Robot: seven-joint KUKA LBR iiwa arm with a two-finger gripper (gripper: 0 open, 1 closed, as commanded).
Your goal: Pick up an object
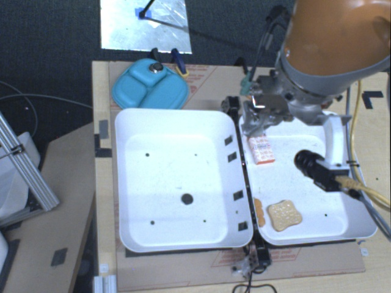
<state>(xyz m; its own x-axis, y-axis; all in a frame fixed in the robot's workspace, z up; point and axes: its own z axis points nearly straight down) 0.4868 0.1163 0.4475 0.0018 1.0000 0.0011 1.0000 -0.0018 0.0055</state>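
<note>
- Arm [339, 29] was seen reaching in from the right, w/ orange band filling the upper right corner
- Gripper [255, 124] was placed low over the right bin [354, 224], at its back left corner, next to the divider betw. the bins
- Whether the gripper was open or closed could not be told; nothing was seen held in it
- Small white and red packet [262, 149] was found lying flat on the right bin floor, just in front of the gripper and close beside it; contact could not be made out
- Toast-shaped item [285, 215] was seen near the bin's front, well apart from the gripper
- Thin tan piece [259, 212] was seen just left of the toast, by the divider
- Left bin [177, 182] was noted alongside; blue tray [150, 85] lay behind it on the bench
</note>
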